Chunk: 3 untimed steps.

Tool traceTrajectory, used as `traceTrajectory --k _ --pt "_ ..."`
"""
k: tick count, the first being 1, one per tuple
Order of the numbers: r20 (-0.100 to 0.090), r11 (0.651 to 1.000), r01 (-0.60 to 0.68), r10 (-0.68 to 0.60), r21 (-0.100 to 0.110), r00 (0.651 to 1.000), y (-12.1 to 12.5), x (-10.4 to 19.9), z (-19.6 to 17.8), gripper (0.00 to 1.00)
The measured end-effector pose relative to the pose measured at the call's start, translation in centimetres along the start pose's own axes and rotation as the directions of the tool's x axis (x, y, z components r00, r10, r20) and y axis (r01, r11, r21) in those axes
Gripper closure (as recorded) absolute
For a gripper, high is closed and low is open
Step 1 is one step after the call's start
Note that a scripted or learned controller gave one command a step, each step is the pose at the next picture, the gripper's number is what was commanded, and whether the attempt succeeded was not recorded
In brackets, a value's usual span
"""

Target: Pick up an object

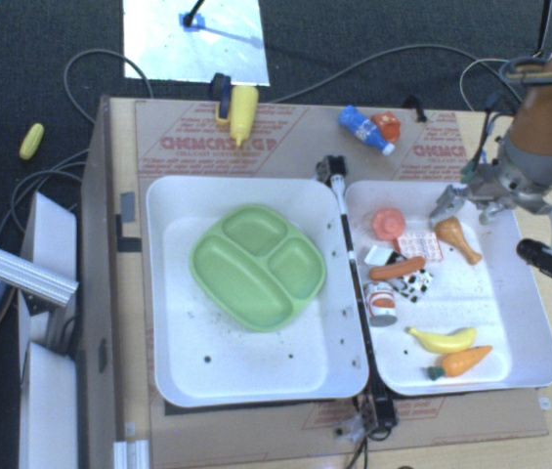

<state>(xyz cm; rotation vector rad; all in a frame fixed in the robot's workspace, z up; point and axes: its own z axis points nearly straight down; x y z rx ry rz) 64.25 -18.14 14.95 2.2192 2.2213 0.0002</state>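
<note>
Hand (467, 203) spread wide, empty, above the right bin (534, 306), just over the drumstick (457, 238)

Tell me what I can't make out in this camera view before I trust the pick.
- Gripper: blurred and small above the right bin; open or shut can't be told.
- Drumstick: contact with the gripper is unclear at this slant.
- Arm: cut off by the right edge.
- Small can and spotted piece: too small to identify.
</note>
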Motion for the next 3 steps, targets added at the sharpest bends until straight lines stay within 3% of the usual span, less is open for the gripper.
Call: traceTrajectory --k 1,2,3 --pt "0.000 1.000 0.003 -0.003 -0.001 1.000 1.4 -0.8 6.5 0.00" --pt "0.002 1.000 0.005 -0.005 -0.004 1.000 1.6 -0.8 5.3 1.00" --pt "-0.002 1.000 0.003 -0.003 0.000 1.000 2.7 7.3 6.3 1.00"
